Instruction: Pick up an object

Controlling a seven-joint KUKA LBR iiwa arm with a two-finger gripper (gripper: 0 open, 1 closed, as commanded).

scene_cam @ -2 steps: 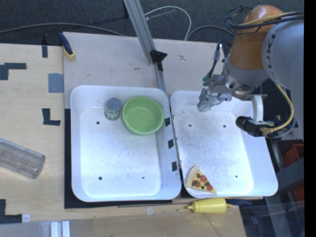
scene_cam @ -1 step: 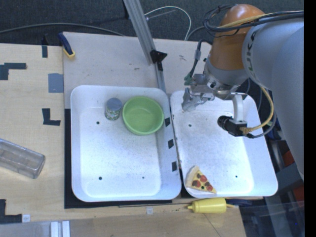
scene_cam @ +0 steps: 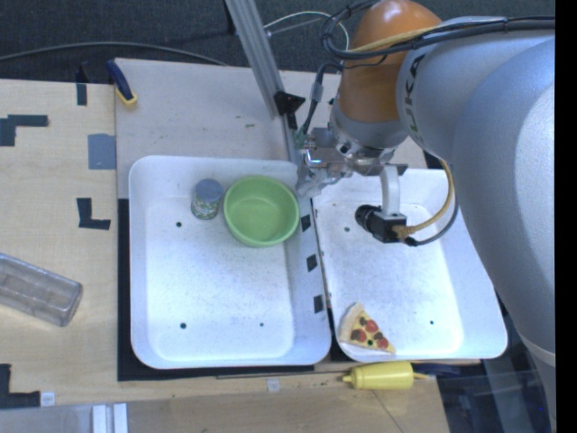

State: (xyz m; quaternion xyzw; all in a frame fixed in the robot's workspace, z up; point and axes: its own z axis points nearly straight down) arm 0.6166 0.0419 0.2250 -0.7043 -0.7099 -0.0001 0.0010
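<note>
A green bowl (scene_cam: pixel 261 210) sits upright at the back right of the left bin (scene_cam: pixel 153 332). Beside it on its left stands a small grey-lidded can (scene_cam: pixel 206 198). A toy pizza slice (scene_cam: pixel 365 329) lies at the front left corner of the right bin (scene_cam: pixel 451 332). My gripper (scene_cam: pixel 308 177) hangs over the seam between the two bins, just off the bowl's right rim. Nothing I can see is held in it. The wrist and the orange band (scene_cam: pixel 388 52) cover the view from above.
A yellow mustard bottle (scene_cam: pixel 383 374) lies on the bench in front of the right bin. A black fitting with a yellow cable (scene_cam: pixel 383 224) hangs over the right bin. A clear plastic container (scene_cam: pixel 36 291) lies far left. A metal pole (scene_cam: pixel 257 52) rises behind the bins.
</note>
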